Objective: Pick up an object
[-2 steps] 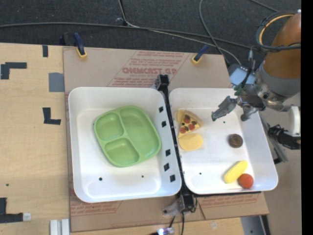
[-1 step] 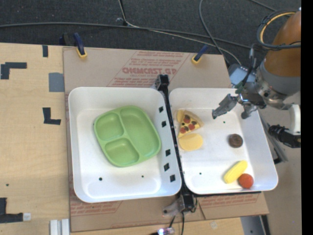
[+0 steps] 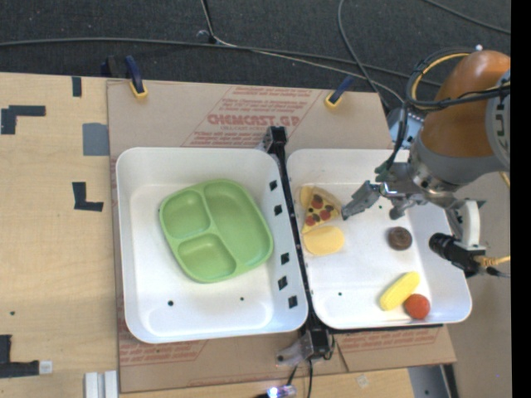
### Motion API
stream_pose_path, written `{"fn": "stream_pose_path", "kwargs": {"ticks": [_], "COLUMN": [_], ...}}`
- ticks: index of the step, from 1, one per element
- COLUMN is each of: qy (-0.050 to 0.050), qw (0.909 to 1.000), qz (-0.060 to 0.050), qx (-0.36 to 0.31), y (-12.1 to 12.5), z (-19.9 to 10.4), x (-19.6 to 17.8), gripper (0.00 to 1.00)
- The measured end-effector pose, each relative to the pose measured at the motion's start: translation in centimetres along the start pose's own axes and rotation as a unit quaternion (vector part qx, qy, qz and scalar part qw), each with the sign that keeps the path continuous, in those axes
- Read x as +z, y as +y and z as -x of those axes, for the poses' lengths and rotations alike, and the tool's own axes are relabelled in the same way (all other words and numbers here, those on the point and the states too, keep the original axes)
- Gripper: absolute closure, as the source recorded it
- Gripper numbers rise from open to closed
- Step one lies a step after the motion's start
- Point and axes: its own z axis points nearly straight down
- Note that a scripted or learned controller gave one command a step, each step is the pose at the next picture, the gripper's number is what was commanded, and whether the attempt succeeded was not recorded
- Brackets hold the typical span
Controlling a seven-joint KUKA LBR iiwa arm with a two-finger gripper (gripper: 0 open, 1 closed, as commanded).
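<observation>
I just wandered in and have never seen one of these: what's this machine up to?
A robot arm reaches over the right bin, its gripper open and holding nothing. Beside it lie a pizza slice, a yellow piece, a brown disc, a banana and a tomato. The left bin holds a green tray.

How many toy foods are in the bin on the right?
5. A pizza slice and a pale yellow piece lie near the divider, a brown round one mid-bin, a yellow banana shape and a red ball at the front. The arm may hide more.
</observation>
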Motion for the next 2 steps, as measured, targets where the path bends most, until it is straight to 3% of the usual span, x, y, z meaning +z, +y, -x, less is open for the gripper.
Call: {"fn": "stream_pose_path", "kwargs": {"ticks": [1,2], "qy": [0.0,0.0], "qw": [1.0,1.0], "qz": [0.0,0.0], "qx": [0.0,0.001], "y": [0.6,-0.4], "z": [-0.6,-0.5], "x": [4.8,9.8], "gripper": [0.0,0.0]}}
